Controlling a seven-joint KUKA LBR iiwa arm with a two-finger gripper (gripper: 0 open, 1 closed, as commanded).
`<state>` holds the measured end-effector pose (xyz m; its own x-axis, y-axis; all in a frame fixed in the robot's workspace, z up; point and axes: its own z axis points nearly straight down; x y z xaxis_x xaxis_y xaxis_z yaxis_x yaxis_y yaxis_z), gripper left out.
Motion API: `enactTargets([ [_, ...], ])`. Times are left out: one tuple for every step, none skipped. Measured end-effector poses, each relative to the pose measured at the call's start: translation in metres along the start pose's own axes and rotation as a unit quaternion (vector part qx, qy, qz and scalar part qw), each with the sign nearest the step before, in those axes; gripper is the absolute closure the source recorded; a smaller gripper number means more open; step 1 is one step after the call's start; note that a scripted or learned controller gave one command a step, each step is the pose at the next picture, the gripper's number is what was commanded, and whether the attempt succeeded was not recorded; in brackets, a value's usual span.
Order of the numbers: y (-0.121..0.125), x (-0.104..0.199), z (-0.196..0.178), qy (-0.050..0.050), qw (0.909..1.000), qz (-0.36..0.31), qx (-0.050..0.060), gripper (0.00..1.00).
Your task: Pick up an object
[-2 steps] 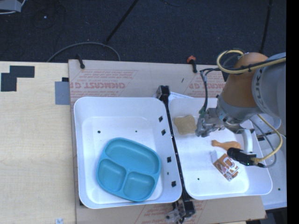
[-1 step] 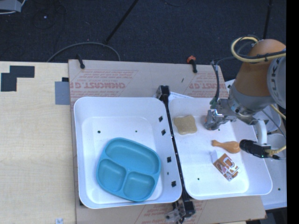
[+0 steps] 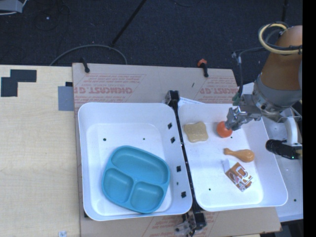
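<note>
The end effector [image 3: 232, 123] hangs over the right bin's [image 3: 276, 191] far edge, just beside the small round orange-red ball [image 3: 223, 129]; whether it is apart or together, I cannot tell.

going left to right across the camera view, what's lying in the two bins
Blue three-compartment plastic tray in the left white bin → beige slice of toy bread in the right white bin → small orange-red round toy, with the gripper at it.

Two bins side by side on the table.
Left bin [image 3: 89, 132]: divided plate [image 3: 136, 179]. Right bin [image 3: 269, 181]: bread [image 3: 196, 132], ball [image 3: 223, 129], drumstick [image 3: 240, 154], packet [image 3: 239, 176].
</note>
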<state>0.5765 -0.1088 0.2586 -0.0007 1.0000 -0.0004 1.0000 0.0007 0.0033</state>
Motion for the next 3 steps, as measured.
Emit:
enactTargets([
  [0.0,0.0,-0.001,0.0,1.0,-0.001,0.002,1.0],
  [-0.005,0.056,0.011,0.001,1.0,-0.002,0.004,1.0],
  [0.001,0.11,0.006,0.001,1.0,-0.002,0.003,1.0],
])
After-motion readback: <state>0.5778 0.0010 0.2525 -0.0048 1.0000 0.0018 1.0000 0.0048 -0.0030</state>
